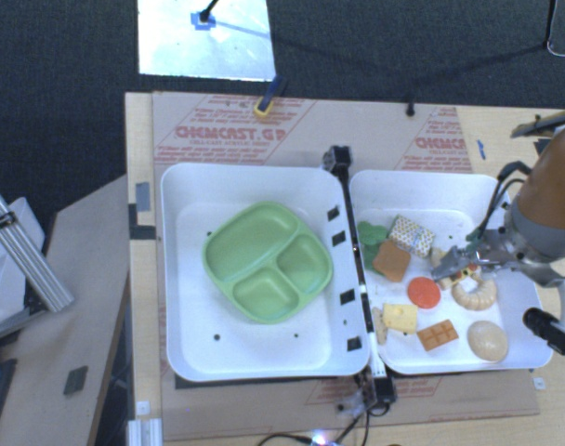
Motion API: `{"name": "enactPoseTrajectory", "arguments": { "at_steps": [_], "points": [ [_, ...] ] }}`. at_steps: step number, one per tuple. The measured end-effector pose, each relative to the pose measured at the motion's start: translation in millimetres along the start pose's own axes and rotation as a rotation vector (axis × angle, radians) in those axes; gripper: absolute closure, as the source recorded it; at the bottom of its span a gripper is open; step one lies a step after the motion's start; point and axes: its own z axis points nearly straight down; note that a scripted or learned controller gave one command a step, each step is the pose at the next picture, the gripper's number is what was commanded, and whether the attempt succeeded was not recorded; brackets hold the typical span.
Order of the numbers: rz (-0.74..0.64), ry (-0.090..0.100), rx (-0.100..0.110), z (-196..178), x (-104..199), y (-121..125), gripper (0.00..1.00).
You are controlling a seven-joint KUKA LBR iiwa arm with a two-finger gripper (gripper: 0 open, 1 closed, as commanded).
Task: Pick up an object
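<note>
Reaching in from the right, the hand (447, 268) is seen low over the right bin (450, 356), among the small food pieces scattered there. A red round piece (425, 293) lies just beside and below the hand's tip, and a pale ring-shaped pastry (475, 293) lies just beside it on the arm's side, seemingly touching the hand's underside. A brown block (391, 260) is found just beyond the tip, toward the divider between the bins, with a patterned wrapped piece (411, 234) above it and a green item (373, 235) further toward the divider. Nearer the front rim, well below the hand, a yellow wedge (400, 319), an orange waffle-like piece (438, 334) and a beige egg-shaped piece (488, 340) are laid out. Whether the hand is spread or pressed together cannot be told, and nothing can be made out between its tips. The left bin (185, 342), well apart from the hand across the divider, is occupied by a green compartment tray (267, 262). Open white floor is left in the right bin above the hand, toward the far rim, while the pieces crowd close around the tip. Both bins are carried on the worktop (227, 133).
</note>
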Motion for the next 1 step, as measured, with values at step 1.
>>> {"name": "enactPoseTrajectory", "arguments": {
  "at_steps": [1],
  "points": [
    [-0.001, 0.001, 0.001, 61.1, 5.3, 3.6, 0.00]
  ]
}}
